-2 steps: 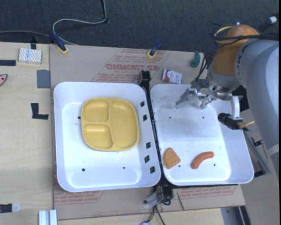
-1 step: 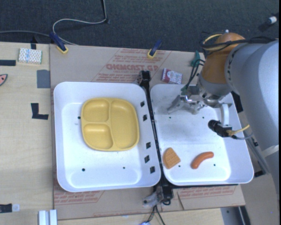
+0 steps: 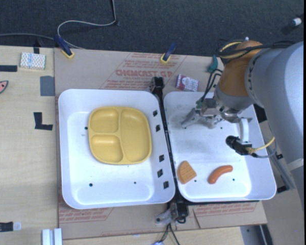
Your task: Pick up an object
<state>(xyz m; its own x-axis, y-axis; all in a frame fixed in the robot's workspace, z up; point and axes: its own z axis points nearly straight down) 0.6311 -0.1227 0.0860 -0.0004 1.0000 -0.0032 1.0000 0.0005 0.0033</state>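
Camera view: looks down at a slant on two shallow white bins side by side on a cardboard-covered bench
Arm: grey, with an orange band above the wrist, reaching in from the right over the right bin (image 3: 255, 188)
Gripper (image 3: 201, 117): over the upper part of the right bin, pointing left; two fingers show spread apart with nothing between them
Targets: a sausage (image 3: 220, 174) and a toast-coloured cracker-like piece (image 3: 186, 172) lie near the front wall of the right bin, near each other but not touching
Gap to targets: both lie well apart from the gripper, toward the front of the bin
Left bin (image 3: 71, 188): holds a yellow divided plate (image 3: 119, 135) lying flat, three compartments, none with anything in it
Outside the bins: a small packet (image 3: 186, 82) on the cardboard just behind the right bin
Step in hand: by my reading, the approach, with no object yet chosen or touched
How to do it well: go for the sausage, which looks the easier grip; bring the open fingers over its middle, turn the wrist so they close across its short width, and descend straight until they straddle it
Watch for: the nearby front wall, which could catch a finger, and a round sausage that may roll if only one finger meets it first
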